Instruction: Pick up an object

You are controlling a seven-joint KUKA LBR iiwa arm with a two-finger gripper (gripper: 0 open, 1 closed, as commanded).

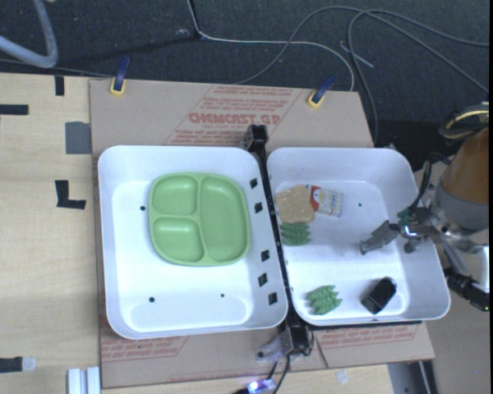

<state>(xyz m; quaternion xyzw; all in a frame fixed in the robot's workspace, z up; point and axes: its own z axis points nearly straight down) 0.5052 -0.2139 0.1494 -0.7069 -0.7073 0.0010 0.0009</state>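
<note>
Objects in the right bin (394,167)—a tan bag (297,204), two green toys (323,299), a black block (379,295)—are approached from three o'clock by the gripper (378,240), whose finger state cannot be told.

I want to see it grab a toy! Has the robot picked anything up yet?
Not yet. Done: the gripper has reached into the right bin. In hand: nothing sits between its fingers. Left: choosing and lifting something. The black block, the green leafy toy and the small packet all lie on the bin floor. The green divided plate lies in the left bin.
</note>
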